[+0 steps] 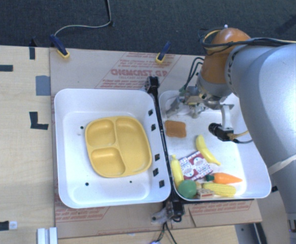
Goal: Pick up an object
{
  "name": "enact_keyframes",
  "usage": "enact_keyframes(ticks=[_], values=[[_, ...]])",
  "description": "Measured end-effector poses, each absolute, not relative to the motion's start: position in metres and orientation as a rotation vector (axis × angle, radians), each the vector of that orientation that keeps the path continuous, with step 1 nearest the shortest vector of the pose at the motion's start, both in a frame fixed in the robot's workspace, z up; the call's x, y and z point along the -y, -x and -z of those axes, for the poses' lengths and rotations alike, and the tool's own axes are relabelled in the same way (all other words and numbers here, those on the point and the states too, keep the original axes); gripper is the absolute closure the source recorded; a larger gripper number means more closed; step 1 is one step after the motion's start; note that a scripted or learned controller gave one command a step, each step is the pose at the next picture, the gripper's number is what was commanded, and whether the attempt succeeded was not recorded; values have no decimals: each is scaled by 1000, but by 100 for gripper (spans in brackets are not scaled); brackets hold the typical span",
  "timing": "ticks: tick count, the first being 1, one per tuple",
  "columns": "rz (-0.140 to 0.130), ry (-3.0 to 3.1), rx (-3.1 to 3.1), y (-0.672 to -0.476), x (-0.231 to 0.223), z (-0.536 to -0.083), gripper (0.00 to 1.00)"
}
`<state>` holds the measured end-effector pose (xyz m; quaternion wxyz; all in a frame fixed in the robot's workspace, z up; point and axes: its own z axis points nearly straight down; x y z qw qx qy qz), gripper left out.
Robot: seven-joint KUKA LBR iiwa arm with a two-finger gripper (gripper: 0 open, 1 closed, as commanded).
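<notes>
Red block lettering on the brown cardboard sheet [132, 72] under the two bins reads, apparently, "CHEMCAST GP"; it is printed upside down relative to this view, and the smaller lines beneath it are too blurred to read. A red-and-white packet [193, 165] in the right bin [249, 161] bears print that cannot be made out.

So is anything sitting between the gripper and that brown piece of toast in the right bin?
Nothing visible. The gripper hangs over the bin's far end, and the toast lies just below it on bare white floor; the banana lies off to the side.
</notes>
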<state>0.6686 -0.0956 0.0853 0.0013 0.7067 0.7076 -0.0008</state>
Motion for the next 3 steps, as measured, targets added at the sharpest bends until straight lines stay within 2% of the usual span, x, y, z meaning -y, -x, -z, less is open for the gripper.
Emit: enact_keyframes(ticks=[3], values=[[2,-2218,-2221,-669,96,-85,0]])
